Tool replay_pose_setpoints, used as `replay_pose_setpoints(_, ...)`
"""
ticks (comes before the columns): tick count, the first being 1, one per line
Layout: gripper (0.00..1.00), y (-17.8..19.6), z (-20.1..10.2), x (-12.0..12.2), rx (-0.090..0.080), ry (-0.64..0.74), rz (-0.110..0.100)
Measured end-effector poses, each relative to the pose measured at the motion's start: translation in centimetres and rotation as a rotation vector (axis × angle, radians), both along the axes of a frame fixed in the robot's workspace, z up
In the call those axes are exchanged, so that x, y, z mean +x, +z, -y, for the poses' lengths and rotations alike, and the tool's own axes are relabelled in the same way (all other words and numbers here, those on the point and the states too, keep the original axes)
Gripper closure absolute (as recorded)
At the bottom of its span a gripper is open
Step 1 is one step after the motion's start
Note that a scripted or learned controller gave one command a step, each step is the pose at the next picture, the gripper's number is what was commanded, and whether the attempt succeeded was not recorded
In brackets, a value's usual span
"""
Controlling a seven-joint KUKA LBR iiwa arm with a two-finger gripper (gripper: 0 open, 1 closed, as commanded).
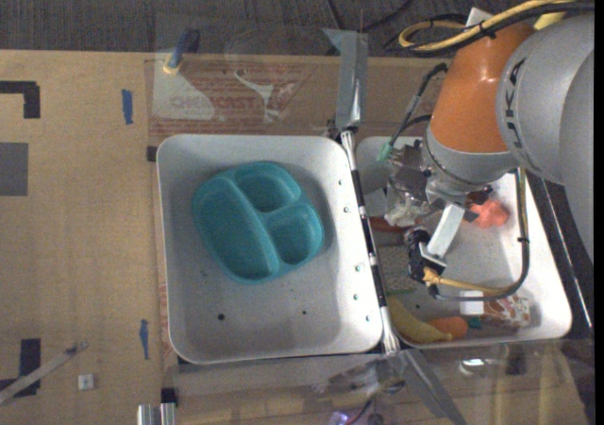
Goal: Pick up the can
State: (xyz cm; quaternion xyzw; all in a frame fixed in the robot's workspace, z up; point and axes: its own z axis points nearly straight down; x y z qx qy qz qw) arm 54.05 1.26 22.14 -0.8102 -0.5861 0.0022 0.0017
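The arm hangs over the right bin (557,314) at right of frame, its gripper (415,225) lowered near that bin's left wall; whether it is clenched or released cannot be told. No can is clearly identifiable: it may sit under the wrist. A banana (411,324), an orange piece (451,326) and a pink object (491,215) lie nearby. The left bin (189,319) holds a teal divided tray (260,220). A good pick likely needs a straight descent, clear of the clutter.

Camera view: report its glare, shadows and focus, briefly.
Camera view: soft, even light; mild glare on the clear sheet above the left bin; the teal tray casts only a faint shadow; the arm looms large and slightly soft, shading the right bin.
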Motion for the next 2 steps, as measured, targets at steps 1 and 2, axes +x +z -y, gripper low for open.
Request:
replay_pose_setpoints(1, 1.00, 3.4, 1.6, -1.8, -0.002, -0.106, 0.005)
replay_pose_setpoints(2, 1.00, 2.7, 5.2, -6.2, 0.001, 0.047, 0.001)
